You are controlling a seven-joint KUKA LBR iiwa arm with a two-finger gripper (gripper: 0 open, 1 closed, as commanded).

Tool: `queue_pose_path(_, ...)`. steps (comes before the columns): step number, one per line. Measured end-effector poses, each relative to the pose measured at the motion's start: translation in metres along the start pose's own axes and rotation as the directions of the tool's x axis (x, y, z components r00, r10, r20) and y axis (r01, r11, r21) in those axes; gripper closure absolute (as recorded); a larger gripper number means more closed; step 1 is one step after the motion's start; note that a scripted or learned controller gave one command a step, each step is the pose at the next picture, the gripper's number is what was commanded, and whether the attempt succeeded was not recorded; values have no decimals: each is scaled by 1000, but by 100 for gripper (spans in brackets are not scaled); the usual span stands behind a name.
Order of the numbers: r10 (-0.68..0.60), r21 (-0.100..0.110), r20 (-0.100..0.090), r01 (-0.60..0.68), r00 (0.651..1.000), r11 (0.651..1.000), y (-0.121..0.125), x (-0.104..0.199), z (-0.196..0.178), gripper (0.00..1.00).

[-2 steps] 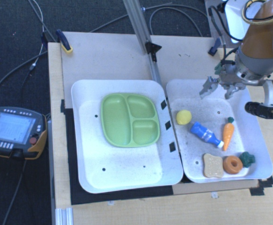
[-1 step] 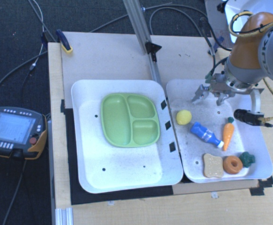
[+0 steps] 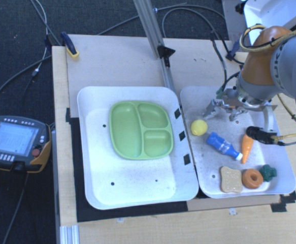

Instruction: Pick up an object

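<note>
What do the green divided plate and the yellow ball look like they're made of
The green divided plate looks like moulded plastic: one even pale green, soft sheen, rounded compartment walls. The yellow ball has a smooth, matte, evenly coloured surface, which suggests plastic, rubber or foam; the view leaves that open.

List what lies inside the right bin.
In the right bin: a yellow ball, a blue bottle, a carrot, a bread slice, a donut and a green toy. The arm covers the bin's far end.
</note>
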State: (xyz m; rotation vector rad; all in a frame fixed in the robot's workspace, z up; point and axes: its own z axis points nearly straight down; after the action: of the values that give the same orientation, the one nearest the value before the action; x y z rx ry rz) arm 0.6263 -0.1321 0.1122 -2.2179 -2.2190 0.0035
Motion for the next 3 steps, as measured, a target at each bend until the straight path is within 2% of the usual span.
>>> queue_pose_path(1,0,-2,0,0,1000,1000,1,1,28,0)
queue_pose_path(2,0,-8,3,1,1000,1000,2,0,14,100)
queue_pose_path(3,0,-12,3,0,1000,1000,9,-6,-48,100)
